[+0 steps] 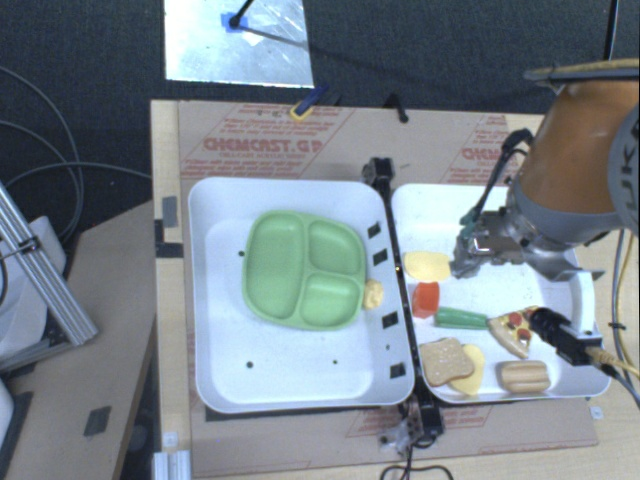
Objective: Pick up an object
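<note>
Two-finger gripper (468,258) poised low over the right-hand shallow white bin (440,213), just right of a pale yellow, rounded plastic toy food piece (427,265); whether it is released or clenched cannot be told from this angle. Just below-left of the gripper lie a small red plastic block (426,298) and a green plastic pod-shaped stick (461,318). The yellow piece probably handles as light, rigid and slightly slippery; grasp across its narrow width.

Dark carpet floor (80,28). Shiny metal sheet (238,28) lies on it beyond the cardboard-topped bench (260,143). Aluminium framing (40,278), black cables (30,183) at left.
</note>
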`<state>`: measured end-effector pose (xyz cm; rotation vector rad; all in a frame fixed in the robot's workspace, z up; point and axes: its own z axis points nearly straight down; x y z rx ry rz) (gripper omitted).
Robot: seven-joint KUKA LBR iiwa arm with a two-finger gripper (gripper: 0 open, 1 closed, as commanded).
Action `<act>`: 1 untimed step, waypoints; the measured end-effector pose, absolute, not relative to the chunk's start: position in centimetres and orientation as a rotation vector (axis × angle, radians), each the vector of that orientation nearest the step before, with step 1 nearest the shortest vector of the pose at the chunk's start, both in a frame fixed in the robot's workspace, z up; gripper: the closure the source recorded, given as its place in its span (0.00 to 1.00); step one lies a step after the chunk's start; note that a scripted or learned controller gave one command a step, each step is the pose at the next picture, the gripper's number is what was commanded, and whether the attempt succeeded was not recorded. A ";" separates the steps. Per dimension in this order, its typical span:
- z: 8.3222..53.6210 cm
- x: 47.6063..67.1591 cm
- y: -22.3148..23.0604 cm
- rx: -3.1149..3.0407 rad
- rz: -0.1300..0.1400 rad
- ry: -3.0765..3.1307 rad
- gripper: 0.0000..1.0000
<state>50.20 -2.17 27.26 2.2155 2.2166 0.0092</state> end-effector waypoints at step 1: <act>21.7 48.6 6.9 2.211 0.001 2.236 1.00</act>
